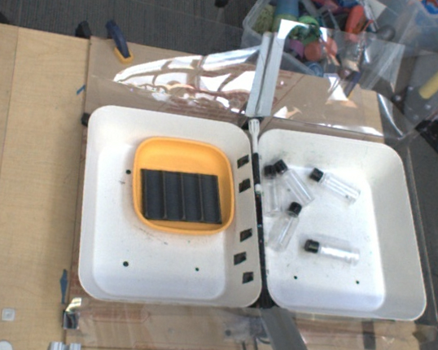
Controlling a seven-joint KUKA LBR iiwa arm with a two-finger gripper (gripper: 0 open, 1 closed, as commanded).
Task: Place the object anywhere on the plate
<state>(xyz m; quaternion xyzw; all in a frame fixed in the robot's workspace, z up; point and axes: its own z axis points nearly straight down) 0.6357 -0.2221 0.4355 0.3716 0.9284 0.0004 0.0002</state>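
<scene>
The bench [12,179] carries two shallow white bins side by side. The left bin [99,258] holds an orange plate [149,155] near its centre, and a black ribbed insert [180,196] lies on that plate; nothing else rests there. The right bin [368,276], at three o'clock from the plate, holds several small clear vials with black caps. One vial [334,184] lies toward the bin's twelve o'clock, another vial [331,250] toward its six o'clock, and a loose cluster of vials [285,201] sits at its nine o'clock side, just beside the divider between the bins. Every vial lies apart from the plate, so the task looks unstarted: picking, carrying across and setting down all remain. Whether the fingers are released or clenched I cannot tell.
</scene>
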